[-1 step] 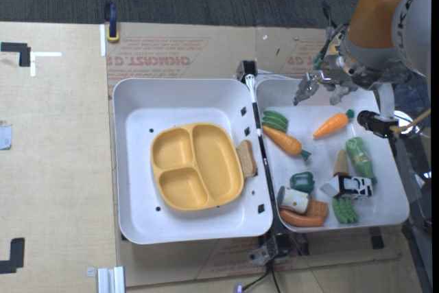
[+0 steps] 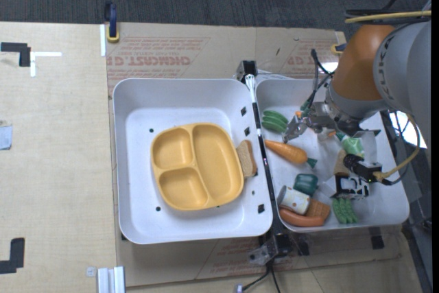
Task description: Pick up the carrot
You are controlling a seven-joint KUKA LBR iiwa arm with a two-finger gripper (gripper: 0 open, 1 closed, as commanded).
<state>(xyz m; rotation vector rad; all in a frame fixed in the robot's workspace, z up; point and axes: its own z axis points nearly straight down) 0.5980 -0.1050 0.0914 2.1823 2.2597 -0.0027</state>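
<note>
The carrot [image 2: 287,152], orange with a small dark green stub at its right end, lies slanted in the left half of the right bin [image 2: 384,216]. My gripper [image 2: 295,130] hangs just above and slightly behind the carrot's middle, pointing down and to the left, with the grey arm and its orange band [image 2: 360,68] reaching in from the right. Nothing shows in the gripper's grasp. The carrot rests on the bin floor, apart from its neighbours.
A green vegetable [image 2: 274,121] lies just behind the carrot. In front are a teal cup [image 2: 306,182], a white block [image 2: 295,200] and a red sausage [image 2: 304,217]. The left bin [image 2: 130,147] holds a yellow divided plate [image 2: 197,165] and a bread slice [image 2: 247,158].
</note>
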